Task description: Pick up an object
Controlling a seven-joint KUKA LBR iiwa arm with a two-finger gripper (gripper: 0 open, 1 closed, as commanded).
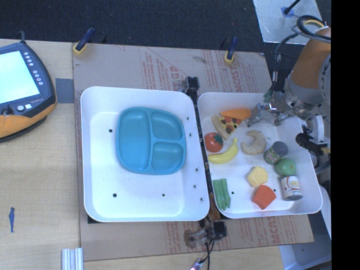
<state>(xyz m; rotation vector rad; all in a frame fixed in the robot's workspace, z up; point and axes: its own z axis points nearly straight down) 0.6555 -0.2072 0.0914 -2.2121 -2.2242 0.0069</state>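
The right bin (306, 207) holds several toy foods: an orange carrot (236, 114), a pizza slice (225, 126), a red tomato (213, 142), a yellow banana (223, 153), a beige croissant (254, 143), a dark can (275, 152), a green ball (286, 166), a yellow block (257, 176), an orange block (264, 196), a labelled tin (291, 187) and a green pod (221, 193). My gripper (268, 116) hangs over the bin's far side, just right of the carrot and above the croissant. Its fingers are spread open with nothing between them.
The left bin (95, 167) holds a blue divided plate (151, 140). A tablet in an orange case (22, 89) lies at the bench's left edge. Clamps (83, 41) sit on the board's far edge. The grey and orange arm (309, 66) comes in from the upper right.
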